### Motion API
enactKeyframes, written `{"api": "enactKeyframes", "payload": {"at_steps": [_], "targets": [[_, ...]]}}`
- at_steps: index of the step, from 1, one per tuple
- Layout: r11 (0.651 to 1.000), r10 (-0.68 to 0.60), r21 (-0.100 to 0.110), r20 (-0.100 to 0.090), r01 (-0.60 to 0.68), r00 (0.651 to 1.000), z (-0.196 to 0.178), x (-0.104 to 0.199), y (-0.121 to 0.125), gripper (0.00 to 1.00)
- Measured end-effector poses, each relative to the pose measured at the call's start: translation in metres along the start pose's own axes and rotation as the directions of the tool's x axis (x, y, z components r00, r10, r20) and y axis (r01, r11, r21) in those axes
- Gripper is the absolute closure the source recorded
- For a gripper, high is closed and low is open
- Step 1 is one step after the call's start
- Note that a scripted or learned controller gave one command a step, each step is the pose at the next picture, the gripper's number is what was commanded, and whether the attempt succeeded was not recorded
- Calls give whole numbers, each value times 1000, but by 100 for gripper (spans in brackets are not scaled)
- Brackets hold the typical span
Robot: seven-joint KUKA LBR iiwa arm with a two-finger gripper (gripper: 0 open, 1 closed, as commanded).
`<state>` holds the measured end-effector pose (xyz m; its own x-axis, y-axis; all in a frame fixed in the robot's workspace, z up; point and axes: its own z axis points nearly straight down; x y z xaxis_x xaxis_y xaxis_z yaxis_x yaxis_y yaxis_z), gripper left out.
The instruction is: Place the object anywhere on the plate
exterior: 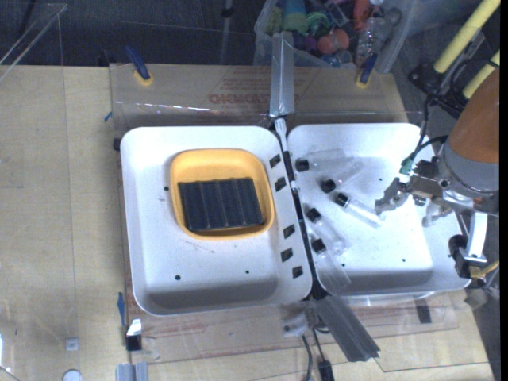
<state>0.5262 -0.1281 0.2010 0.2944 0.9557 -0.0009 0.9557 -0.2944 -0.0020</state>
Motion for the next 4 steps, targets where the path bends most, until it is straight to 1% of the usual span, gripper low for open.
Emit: {"api": "enactKeyframes", "payload": {"at_steps": [1,2,3,4], "targets": [[976,-219,-4,1,219,976,-26,-53,62,0],[984,-178,-4,1,178,984,-24,-67,67,0],[969,-248,-4,1,248,969,-118,-69,84,0],[943,-333,-5,2,333,943,-201,-49,147,0]]}}
